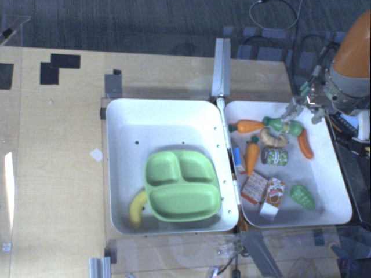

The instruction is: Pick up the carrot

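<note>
Gripper [288,113] over right bin's far side, finger state unclear; carrot [251,157] lies unlifted; pick not yet done.

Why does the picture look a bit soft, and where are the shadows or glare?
Camera view: soft throughout, so small items like the carrot lack crisp edges; light is even, with faint shadows beside the green tray and inside the bin walls; a pale glare streak lies on the bench at far left.

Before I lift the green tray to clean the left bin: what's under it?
A banana pokes out from under the green tray's lower-left corner; its other end is covered. Around it shows the white floor of the left bin. Whatever else lies beneath the tray is hidden.
</note>
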Controlling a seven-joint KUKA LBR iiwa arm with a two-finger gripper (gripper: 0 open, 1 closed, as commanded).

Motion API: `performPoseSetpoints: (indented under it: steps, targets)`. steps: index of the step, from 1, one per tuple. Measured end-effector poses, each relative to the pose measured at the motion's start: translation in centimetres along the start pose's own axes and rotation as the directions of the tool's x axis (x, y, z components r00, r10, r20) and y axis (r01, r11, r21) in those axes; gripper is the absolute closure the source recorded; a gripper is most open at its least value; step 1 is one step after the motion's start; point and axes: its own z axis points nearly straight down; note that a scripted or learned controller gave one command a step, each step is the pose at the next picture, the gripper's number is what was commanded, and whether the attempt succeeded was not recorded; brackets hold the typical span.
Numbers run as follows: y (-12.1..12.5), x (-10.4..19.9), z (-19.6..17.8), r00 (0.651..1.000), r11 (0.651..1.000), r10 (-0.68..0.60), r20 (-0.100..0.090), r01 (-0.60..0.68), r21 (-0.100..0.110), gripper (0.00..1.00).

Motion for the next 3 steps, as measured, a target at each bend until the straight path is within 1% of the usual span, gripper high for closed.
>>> performPoseSetpoints:
  steps: [1,2,3]
  targets:
    - [4.0,5.9,12.4,0.892,0.892,-0.453,-0.004,0.453,0.012,0.0]
    - [1.8,5.0,12.3,0.911,0.911,-0.411,0.003,0.411,-0.006,0.0]
    - [2.0,5.1,11.1,0.911,0.911,-0.412,0.002,0.412,-0.011,1.0]
